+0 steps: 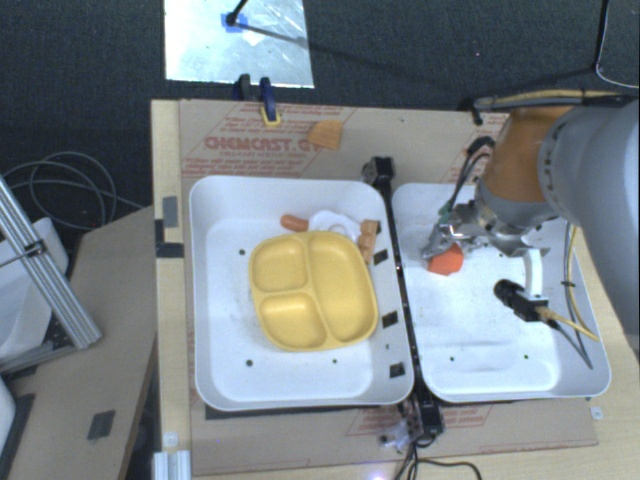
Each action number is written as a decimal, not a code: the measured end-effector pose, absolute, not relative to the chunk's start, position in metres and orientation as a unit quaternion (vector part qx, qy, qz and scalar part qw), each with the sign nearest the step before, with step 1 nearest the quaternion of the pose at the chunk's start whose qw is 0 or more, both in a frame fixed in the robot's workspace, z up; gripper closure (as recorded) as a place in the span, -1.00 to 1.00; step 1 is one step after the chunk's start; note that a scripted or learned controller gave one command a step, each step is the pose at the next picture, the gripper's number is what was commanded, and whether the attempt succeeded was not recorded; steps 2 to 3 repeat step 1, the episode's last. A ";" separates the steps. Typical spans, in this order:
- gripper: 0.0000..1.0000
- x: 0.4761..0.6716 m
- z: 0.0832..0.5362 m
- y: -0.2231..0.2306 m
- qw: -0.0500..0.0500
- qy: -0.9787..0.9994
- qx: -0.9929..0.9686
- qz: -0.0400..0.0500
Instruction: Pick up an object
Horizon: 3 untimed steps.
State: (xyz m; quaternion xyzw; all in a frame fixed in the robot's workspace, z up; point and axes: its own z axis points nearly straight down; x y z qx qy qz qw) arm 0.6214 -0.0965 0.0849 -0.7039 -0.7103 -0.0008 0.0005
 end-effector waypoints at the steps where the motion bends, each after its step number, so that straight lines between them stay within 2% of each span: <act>1: 1.00 0.614 0.192 -0.006 -0.003 -0.712 -0.702 -0.005; 3: 1.00 0.614 0.192 -0.006 -0.003 -0.712 -0.702 -0.005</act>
